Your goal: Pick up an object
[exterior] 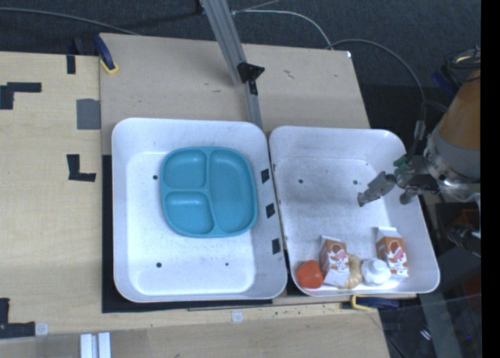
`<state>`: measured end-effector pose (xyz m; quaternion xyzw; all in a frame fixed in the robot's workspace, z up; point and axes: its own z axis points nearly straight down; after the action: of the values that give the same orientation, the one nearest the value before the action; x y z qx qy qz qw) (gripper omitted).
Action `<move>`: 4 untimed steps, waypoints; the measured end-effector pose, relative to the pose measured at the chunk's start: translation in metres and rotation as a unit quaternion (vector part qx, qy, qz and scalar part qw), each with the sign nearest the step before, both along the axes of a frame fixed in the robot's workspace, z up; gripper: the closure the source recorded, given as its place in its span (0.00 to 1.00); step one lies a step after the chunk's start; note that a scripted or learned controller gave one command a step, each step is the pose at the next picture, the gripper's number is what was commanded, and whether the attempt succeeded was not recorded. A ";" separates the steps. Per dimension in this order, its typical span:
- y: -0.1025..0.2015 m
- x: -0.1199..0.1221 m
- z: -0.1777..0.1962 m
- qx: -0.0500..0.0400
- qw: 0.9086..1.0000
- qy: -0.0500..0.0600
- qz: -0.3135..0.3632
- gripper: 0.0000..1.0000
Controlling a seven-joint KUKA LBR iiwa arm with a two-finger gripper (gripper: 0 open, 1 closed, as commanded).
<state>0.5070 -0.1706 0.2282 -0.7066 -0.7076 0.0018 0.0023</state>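
My gripper (388, 191) hangs over the right side of the right bin (328, 153), open, with nothing between its fingers. Below it, along the bin's front edge, lie a red round object (310, 274), a small red-and-white carton (334, 259), a beige piece (355, 272), a white round object (377, 272) and a second red-and-white carton (392, 252). The second carton lies closest, a short way toward the front from the gripper. The gripper touches none of them.
The left bin (133, 216) holds a blue divided plate (209, 191). A grey metal rail (226, 28) slants down from the back to the gap between the bins. The right bin's back half is bare white floor.
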 end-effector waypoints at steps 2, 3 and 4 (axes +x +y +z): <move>-0.011 -0.003 -0.100 0.000 1.000 0.001 -0.001 0.00; -0.010 -0.002 -0.087 0.001 1.000 -0.001 0.001 1.00; -0.003 0.001 -0.027 -0.001 1.000 -0.005 0.001 1.00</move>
<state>0.5084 -0.1732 0.2016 -0.7062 -0.7080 -0.0011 -0.0020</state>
